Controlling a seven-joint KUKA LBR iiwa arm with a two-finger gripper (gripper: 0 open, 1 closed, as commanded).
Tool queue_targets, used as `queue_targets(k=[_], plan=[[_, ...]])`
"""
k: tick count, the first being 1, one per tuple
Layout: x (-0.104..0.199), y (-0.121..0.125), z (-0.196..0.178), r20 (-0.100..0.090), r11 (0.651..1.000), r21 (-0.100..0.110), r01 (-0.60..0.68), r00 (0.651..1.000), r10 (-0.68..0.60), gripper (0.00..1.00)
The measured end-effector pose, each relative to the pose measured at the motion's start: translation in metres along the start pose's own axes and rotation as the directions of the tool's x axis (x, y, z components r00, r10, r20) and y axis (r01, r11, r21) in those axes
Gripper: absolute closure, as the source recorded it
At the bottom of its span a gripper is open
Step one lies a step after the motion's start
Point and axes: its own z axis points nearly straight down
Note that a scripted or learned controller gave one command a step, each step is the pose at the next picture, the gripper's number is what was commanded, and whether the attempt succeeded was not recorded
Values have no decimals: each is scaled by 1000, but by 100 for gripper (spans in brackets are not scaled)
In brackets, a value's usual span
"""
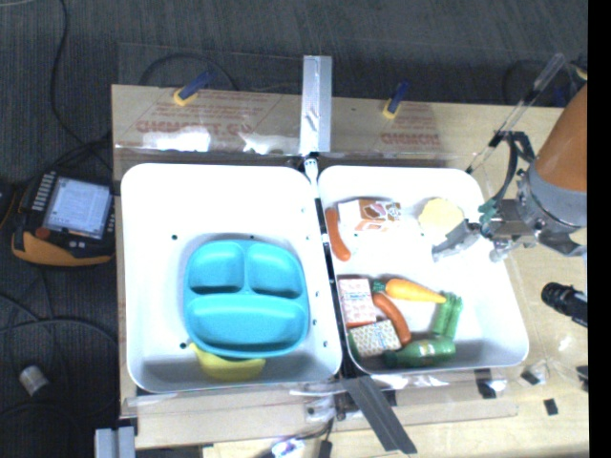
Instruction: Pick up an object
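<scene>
Two shallow white bins sit side by side on the pale wooden table. The left white bin carries a blue three-compartment plastic tray, its single large compartment toward the near edge, with a yellow object partly hidden beneath that near edge.

The right white bin holds the toy foods. An orange plastic carrot lies with its long axis nearly left to right, tilted slightly downward to the right, its rounded end at right touching a green vegetable piece; that piece stands roughly along the near-far direction. A second green piece lies across the near wall, long axis left to right. A red-orange sausage runs diagonally, from upper left to lower right, between two small printed cartons. A second sausage lies against the left wall, long axis near to far. A printed box and a pale round piece rest toward the far wall.

The grey two-finger tool hangs over the right side of this bin, just beside the pale round piece and well apart from the carrot. Its fingers are spread open, with nothing between them. The arm's orange band is seen at right.
</scene>
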Motion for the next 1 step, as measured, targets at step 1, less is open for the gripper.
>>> queue_targets(k=[1], plan=[[33, -24, 140, 4, 967, -9, 255, 967, -255, 0]])
